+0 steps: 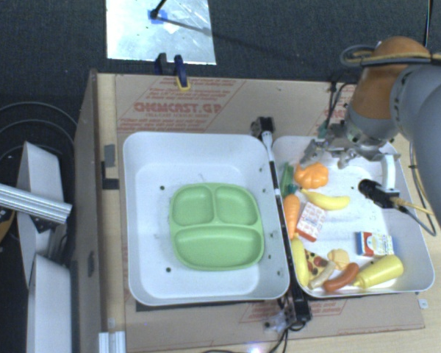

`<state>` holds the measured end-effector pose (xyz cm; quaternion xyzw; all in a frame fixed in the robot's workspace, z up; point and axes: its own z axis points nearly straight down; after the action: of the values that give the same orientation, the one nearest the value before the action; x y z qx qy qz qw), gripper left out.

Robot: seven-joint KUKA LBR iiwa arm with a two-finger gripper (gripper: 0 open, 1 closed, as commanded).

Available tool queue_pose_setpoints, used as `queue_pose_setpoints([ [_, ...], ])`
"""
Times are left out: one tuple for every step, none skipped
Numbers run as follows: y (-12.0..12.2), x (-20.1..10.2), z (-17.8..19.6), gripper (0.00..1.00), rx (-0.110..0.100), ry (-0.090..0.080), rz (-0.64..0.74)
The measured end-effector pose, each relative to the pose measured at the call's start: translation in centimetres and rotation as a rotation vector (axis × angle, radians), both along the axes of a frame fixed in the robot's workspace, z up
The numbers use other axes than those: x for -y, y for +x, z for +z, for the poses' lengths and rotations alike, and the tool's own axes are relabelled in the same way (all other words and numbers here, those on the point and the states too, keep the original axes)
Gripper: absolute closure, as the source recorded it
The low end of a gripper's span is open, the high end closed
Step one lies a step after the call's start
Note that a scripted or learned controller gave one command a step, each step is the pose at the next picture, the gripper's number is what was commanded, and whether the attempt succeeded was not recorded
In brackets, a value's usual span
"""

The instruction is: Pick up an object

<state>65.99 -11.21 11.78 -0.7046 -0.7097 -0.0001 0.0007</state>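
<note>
- camera view: gripper (332,151) hangs over the back end of the right bin (423,259), close to its far wall. can't read how wide it is set from this angle. nothing visibly held.
- left bin (143,197) carries a green divided plate (217,225), well apart from the gripper.
- pick candidates are all in the right bin. orange toy pumpkin (311,175) sits just in front of the gripper, and the toy banana (328,200) lies just beside the pumpkin on the near side.
- toy carrot (291,213) lies along the wall shared with the left bin, with a small red-and-white box (309,223) against it.
- near end is crowded: toy sausage (342,278), yellow squeeze bottle (379,270) and small carton (373,243) sit close together.
- my read: approach phase, no grasp yet. the pumpkin is the shortest move.
- to do it well: centre over the pumpkin's crown, set the spread wider than the body, descend straight and close across the middle, not the top.
- risk: it's round and likely to squirt sideways toward the banana or the shared wall. an off-centre close just pushes it.
- fallback: grip the banana across its short axis. it has clear floor on its right side.
</note>
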Motion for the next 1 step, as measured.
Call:
queue_pose_setpoints([
  [0.96, -1.51, -3.36, 0.0, 0.003, -0.001, -0.001],
])
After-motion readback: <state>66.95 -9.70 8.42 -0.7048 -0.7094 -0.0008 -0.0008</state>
